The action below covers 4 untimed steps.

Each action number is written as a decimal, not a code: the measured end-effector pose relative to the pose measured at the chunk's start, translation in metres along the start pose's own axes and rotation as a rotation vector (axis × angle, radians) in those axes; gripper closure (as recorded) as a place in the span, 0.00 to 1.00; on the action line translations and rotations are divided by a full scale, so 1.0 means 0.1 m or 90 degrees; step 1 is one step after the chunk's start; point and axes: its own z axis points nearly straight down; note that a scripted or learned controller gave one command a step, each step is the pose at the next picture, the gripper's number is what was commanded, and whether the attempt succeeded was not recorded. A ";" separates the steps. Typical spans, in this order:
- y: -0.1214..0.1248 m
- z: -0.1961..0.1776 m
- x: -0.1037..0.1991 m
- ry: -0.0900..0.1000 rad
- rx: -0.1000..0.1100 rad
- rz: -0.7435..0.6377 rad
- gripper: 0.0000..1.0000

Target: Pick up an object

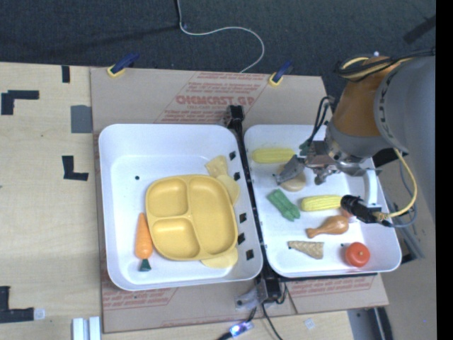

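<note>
Looks like the grab hasn't happened yet. The grey two-finger gripper (306,172) is low in the right-hand shallow white bin (272,261), fingers spread, one grey finger (289,169) to the left and one (324,175) to the right of a small beige rounded toy (294,183) that sits right under it. Nothing is pinched or lifted so far. Probably that beige piece is the target, so closing and lifting are left. Nearby in the same bin: a yellow plastic corn cob (272,155) just above, a second yellow corn cob (320,203) below, a green ridged plastic vegetable (284,205), all untouched. The left white bin (113,190) holds a yellow divided plastic plate (190,215).
</note>
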 end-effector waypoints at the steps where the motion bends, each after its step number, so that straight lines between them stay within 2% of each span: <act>1: 0.00 0.44 0.01 -0.001 -0.003 0.000 0.00; 2: 0.01 0.31 0.01 -0.001 -0.005 0.000 1.00; 3: 0.02 -0.32 0.01 0.000 -0.007 0.000 1.00; 4: -0.07 -0.80 0.07 0.000 -0.005 0.000 1.00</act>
